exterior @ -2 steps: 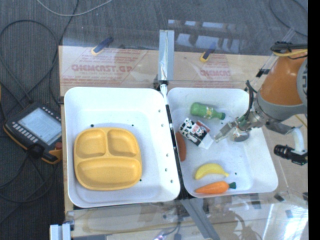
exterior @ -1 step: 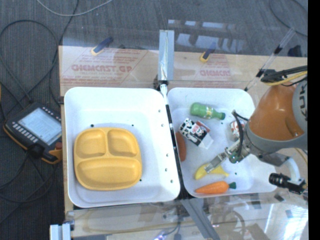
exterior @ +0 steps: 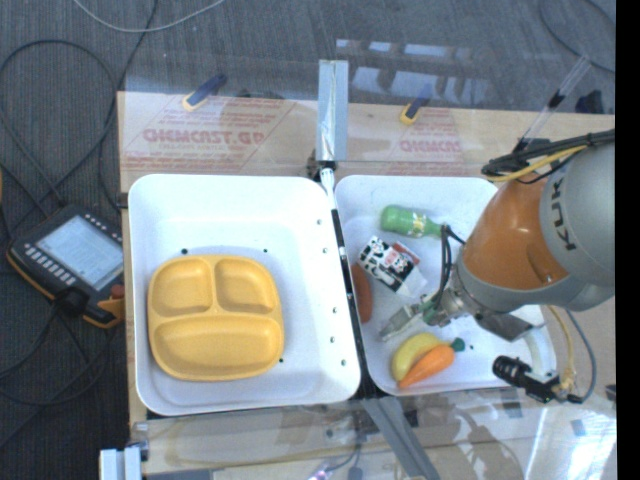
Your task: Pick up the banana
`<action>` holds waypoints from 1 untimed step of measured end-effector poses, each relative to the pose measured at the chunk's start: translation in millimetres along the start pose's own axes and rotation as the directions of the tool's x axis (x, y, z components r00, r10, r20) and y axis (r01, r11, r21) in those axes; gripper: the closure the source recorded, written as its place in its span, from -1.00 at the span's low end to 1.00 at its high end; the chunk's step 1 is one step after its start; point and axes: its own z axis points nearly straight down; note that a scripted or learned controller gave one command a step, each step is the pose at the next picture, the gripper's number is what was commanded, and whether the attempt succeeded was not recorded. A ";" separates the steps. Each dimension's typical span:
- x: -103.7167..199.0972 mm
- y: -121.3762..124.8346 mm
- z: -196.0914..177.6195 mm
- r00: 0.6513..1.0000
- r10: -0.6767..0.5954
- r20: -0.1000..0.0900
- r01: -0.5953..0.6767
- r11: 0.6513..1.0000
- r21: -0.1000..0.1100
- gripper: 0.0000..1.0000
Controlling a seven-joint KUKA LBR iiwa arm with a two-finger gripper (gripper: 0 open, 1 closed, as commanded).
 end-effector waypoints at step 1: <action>-32.4 -16.1 -63.7 0.902 -0.432 -0.013 0.433 0.901 0.015 -1.00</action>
